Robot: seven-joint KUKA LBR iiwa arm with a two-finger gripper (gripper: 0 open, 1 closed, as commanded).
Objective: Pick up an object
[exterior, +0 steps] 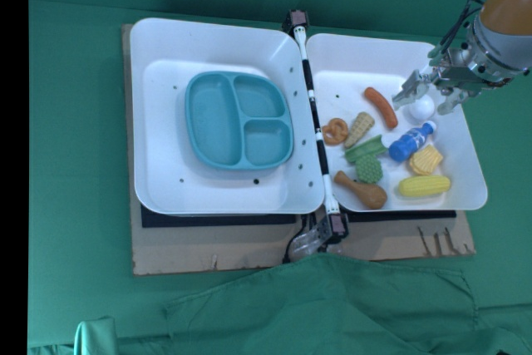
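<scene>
The white egg [421, 108], probably light, hard and slippery, best pinched across its middle, lay at the right bin's [474, 179] far side between the open fingers of the end effector [426, 98], beside the sausage [381, 106] and bottle [411, 140].

The claw [431, 92] looks like bare, slightly shiny metal. Right under it sits a smooth white egg [421, 108]; just below that lies a glossy blue plastic bottle [411, 142]. Both white bins [158, 54] look like smooth plastic. Far left of the claw, the teal tray [238, 120] is matt plastic. Green cloth [75, 137] covers the bench, with rough-edged brown cardboard [208, 258] under the bins.
</scene>
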